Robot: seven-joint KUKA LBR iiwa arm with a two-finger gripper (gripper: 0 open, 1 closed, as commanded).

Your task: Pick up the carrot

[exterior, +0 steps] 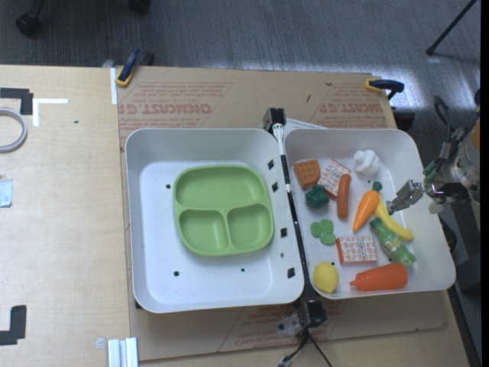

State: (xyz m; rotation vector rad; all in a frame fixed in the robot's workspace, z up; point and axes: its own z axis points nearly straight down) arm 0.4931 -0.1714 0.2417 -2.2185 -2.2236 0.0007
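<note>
1. A grey carpeted floor (252,17) runs across the top of the view.
2. The dark wheeled base of an office chair (80,2) stands on it at the upper left.
3. A thin black stand leg (454,21) slants across the upper right corner.
4. A pale wooden bench top (57,228) fills the left side.
5. A brown cardboard sheet (221,98) printed with red lettering lies on the bench.

Arm (466,159) cut off at right edge; end effector (403,196) finger spacing too small to tell.
</note>
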